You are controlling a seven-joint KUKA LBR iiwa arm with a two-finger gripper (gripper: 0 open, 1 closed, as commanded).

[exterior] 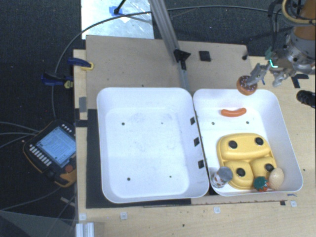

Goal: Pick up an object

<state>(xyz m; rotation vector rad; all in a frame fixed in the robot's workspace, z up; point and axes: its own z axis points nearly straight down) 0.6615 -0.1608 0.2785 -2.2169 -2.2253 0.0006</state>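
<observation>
- the gripper (257,78) hung over the far rim of the right bin (289,147), fingers closed on a small brown round object (245,85).
- the hold looked slight; a jolt could drop it outside that rim.
- open floor lay beside the sausage (233,112); the yellow tray (245,158) crowded the near end.

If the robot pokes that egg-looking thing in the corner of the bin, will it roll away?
Probably it would wobble more than roll. The cream egg looks smooth and rounded, so it should turn easily, but it sits wedged between the yellow tray and the right bin's wall. Its smooth curve may also slip from fingers. Whether it is fragile I cannot tell.
</observation>
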